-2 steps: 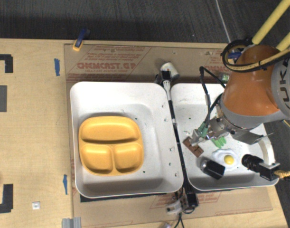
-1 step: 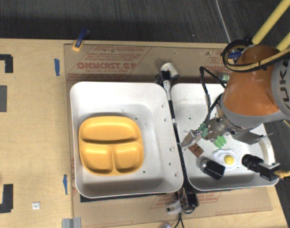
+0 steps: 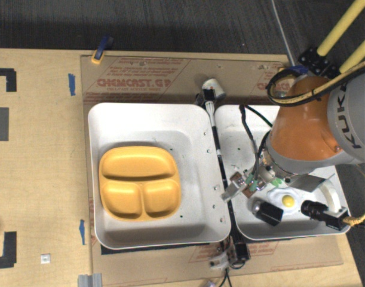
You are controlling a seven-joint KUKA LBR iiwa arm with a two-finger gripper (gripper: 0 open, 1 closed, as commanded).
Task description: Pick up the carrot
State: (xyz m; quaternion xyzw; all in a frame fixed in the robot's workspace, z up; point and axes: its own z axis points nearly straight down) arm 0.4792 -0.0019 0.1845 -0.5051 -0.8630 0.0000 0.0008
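Apparently early | gripper (image 3: 242,184) low at right bin (image 3: 301,229) left edge | finger state unclear, cannot tell | carrot unseen, not lifted

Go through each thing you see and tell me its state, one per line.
Yellow tray: upright in the left bin, its three compartments bare.
Arm: lowered over the right bin.
Gripper: low, near the wall between the bins.

The yellow divided tray (image 3: 140,182) occupies the left bin's (image 3: 110,121) centre, leaving open floor along its walls, while the arm (image 3: 304,130) covers much of the right bin (image 3: 236,139).
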